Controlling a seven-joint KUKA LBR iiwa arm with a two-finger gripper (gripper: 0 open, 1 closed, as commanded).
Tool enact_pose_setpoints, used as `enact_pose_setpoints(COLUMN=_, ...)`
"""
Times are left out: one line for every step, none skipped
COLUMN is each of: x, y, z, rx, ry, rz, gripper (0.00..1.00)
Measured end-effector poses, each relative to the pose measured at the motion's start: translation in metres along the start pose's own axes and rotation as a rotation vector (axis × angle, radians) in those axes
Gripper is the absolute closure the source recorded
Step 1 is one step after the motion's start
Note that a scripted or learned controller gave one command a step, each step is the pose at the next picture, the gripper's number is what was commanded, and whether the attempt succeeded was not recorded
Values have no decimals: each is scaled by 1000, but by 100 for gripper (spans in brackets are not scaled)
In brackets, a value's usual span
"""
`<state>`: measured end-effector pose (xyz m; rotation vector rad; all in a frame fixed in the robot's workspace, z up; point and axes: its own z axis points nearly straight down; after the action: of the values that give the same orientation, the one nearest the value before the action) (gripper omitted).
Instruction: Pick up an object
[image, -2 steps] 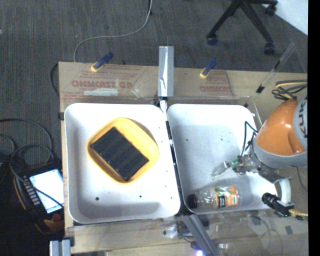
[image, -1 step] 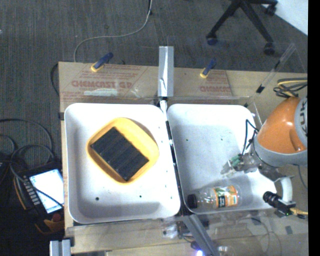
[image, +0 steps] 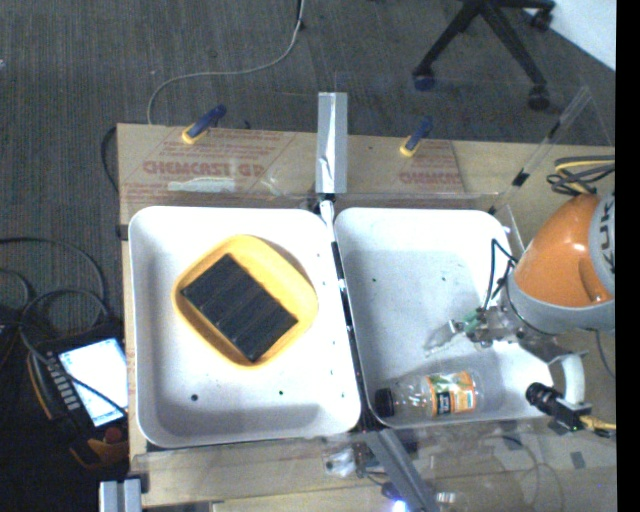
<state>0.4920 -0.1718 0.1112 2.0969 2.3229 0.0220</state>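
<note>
From above, the left bin (image: 150, 330) held a yellow dish (image: 290, 275) with a dark ribbed slab (image: 240, 307) inside. The right bin (image: 400, 260) held a clear bottle (image: 430, 395) along its near edge. The gripper (image: 470, 327) hung near that bin's right wall, too small to make out.

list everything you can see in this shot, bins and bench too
bins: 2, white, side by side on the bench
tray: 1, yellow with a dark ribbed inset, left bin
bottle: 1, clear with orange label and dark cap, lying along the right bin's near edge
clamps: 2, blue and yellow, far edge of the bench
chair base: 1, black, on the floor beyond the bench
arm: 1, grey and orange, over the right bin's right side
</note>
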Motion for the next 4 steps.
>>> enact_pose_setpoints(x=-22, y=28, z=-24, rx=19, ry=2, rz=-110, gripper=0)
enact_pose_setpoints(x=-14, y=-4, z=19, rx=2, ry=-7, rz=-92, gripper=0)
enact_pose_setpoints(x=-10, y=50, z=-72, rx=19, ry=-6, rz=244, gripper=0)
enact_pose_setpoints(x=-10, y=-9, z=-26, rx=21, ry=0, rz=17, gripper=0)
